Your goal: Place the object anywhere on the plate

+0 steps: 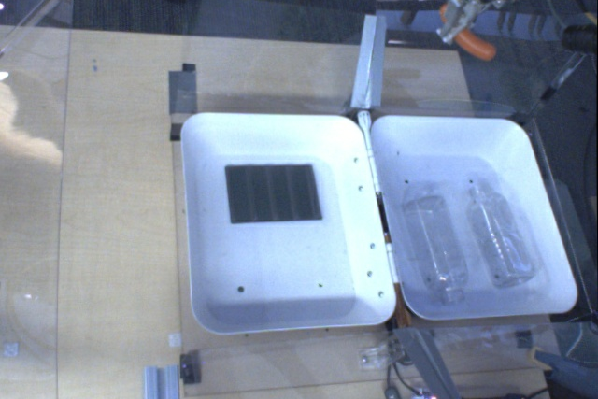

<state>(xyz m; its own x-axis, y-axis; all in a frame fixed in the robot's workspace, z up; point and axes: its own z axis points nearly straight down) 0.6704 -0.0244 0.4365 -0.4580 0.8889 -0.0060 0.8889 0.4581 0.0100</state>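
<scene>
Two clear plastic bottles (434, 243) (500, 234) lie in the right white bin (551, 201), and the dark grey ribbed rectangular plate (274, 193) at nine o'clock carries nothing. The two-finger gripper (464, 19) hangs up at one o'clock with an orange object (478, 45) at its tips, grip unclear, so placing looks wholly undone.

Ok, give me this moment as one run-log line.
end effector: raised beyond right bin, grip unclear | two clear bottles: lying in right bin | dark plate: left bin, bare

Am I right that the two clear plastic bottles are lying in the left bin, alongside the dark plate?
Not quite. The camera view shows the two clear bottles lying in the right bin; the dark plate lies by itself in the left bin.
</scene>
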